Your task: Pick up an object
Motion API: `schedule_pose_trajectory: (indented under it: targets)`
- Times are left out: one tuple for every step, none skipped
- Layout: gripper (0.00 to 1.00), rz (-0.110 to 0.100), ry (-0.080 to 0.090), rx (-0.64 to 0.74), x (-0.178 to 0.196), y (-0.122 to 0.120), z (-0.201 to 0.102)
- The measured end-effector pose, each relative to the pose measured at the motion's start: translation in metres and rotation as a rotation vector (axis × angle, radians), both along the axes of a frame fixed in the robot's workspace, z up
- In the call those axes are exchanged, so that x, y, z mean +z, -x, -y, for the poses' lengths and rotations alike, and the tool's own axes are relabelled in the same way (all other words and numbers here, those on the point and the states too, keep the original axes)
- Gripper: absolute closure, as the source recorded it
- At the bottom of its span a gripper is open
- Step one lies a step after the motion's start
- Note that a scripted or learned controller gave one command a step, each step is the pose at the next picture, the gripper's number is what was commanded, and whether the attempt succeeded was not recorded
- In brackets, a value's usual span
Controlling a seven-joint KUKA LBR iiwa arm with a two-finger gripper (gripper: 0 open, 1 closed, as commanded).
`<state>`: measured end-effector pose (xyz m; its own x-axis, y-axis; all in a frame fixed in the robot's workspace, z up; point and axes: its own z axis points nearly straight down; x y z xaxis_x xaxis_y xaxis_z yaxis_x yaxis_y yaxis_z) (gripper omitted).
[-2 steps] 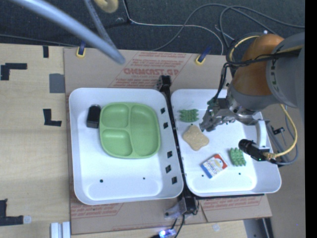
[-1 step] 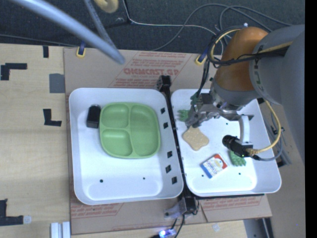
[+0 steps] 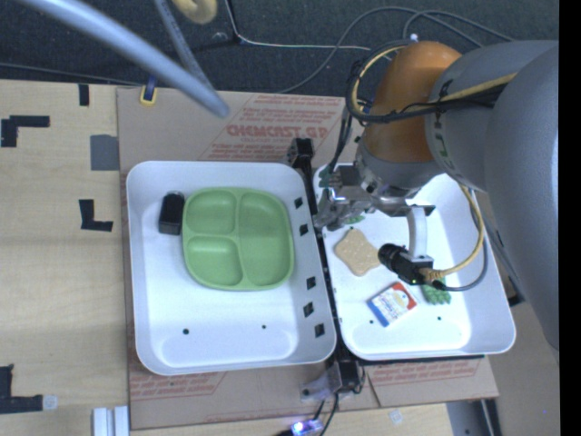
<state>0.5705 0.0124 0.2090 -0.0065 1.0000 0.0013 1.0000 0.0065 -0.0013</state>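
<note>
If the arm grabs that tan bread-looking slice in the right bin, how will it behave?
The tan slice lies flat on the right bin, so it seems unlikely to roll. It looks thin, so probably light and hard to pinch from above. A nudge may just slide it across the smooth white floor.

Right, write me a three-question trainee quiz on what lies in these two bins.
1. True or false: the green divided plastic plate lies in the right white bin.
2. Which thing lies just left of that plate? A) a small black block B) a red ball C) a metal spoon
3. Fill in: the tan, toast-like slab lies in the ____ bin, near the gripper.

Key:
1. False; it lies in the left white bin.
2. A, the small black block.
3. Right, along with a small red, white and blue packet.
</note>
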Motion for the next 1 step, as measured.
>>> schedule_pose_trajectory:
  targets:
    - [1.00, -0.001, 0.000, 0.000, -0.0061, 0.0083, -0.0547]
